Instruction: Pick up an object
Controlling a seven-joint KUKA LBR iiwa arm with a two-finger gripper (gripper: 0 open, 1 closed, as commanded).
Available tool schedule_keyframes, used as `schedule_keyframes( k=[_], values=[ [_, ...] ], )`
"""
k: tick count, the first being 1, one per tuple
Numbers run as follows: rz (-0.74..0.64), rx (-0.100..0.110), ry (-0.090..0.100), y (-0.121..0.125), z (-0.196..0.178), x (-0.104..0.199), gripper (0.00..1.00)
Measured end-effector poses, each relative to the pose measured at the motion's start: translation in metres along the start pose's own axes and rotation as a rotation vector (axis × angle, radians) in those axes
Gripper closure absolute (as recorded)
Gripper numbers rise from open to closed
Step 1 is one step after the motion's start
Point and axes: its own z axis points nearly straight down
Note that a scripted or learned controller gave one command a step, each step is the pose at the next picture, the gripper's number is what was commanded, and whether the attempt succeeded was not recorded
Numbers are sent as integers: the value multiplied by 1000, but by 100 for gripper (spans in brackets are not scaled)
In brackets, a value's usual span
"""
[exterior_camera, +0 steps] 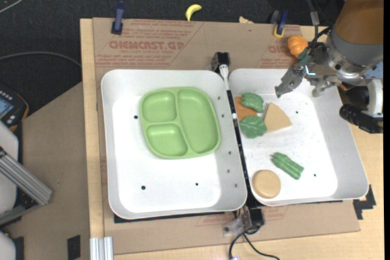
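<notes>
So the table (152, 45) has two white bins on it: the left bin (122, 179) holds a green divided plate (181, 122), and the right bin (341, 167) holds all the small stuff, so that's where the pick has to happen. The arm (359, 15) comes in from the right, and its claw (300, 81) hangs over the far end of the right bin with fingers spread apart and nothing between them. If I were calling it, I'd go for something sitting alone, since the tan wedge (277, 119) is touching a leafy green piece (253, 125), with another green piece (251, 100) just behind. That cluster sits near the claw, a bit toward the divider and the near side. The green pickle-looking thing (287, 165) and the round tan cookie (266, 184) are well apart from the claw at the near end, but they've got clearer room for the fingers. Come straight down, centre the fingers over the thing, then close.
</notes>
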Motion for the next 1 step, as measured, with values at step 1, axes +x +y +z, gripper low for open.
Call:
schedule_keyframes(
  k=[1],
  values=[
    [-2,6,4,-88,-20,35,0]
  ],
)
